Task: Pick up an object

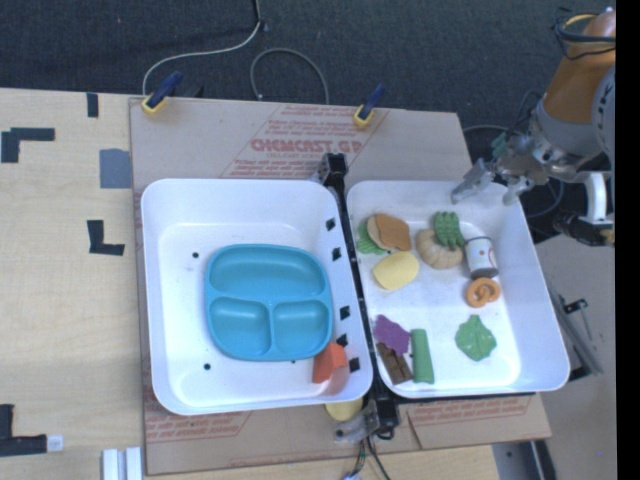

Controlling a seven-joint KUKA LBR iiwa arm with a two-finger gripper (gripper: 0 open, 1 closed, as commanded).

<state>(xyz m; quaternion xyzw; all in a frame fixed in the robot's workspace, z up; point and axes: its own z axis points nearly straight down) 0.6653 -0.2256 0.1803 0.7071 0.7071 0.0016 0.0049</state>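
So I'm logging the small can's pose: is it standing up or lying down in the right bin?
Lying down. The small can rests on its side in the right bin, its long side showing.

I work in a robotics lab, on a test bench rather than in any kitchen. My two white bins [160,298] sit on a cardboard sheet [290,143] clamped down with blue-and-yellow clamps [160,93]. Black tape marks [100,238] dot the plywood top [60,298], cables [250,38] trail over dark carpet [400,28], and the food in my right bin is toy food [400,268], beside a blue divided plate [268,301] in the left bin.
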